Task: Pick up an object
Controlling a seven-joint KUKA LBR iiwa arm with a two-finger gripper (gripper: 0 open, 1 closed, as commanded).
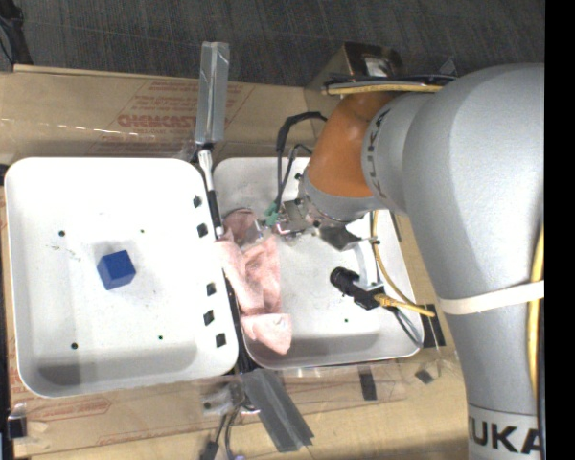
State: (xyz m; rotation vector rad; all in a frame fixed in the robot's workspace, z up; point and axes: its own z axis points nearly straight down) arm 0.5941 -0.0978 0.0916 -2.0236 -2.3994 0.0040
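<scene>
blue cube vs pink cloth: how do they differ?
Colour: the blue cube is solid blue; the pink cloth is pale pink.
Shape: the cube is a compact block with flat faces; the cloth is limp, crumpled and stretched long.
Place: the cube sits alone in the left bin; the cloth lies along the left wall of the right bin, close to the gripper.
Both rest on white bin floors.

My bench (96, 99) is covered with brown cardboard printed in faded red. Two shallow white bins sit on it side by side, touching along their inner walls. The left bin (38, 185) and the right bin (316, 348) both rest flat on the cardboard. A grey metal bar (211, 89) lies on the cardboard above the seam between them, and another grey piece (278, 410) lies below it.
</scene>
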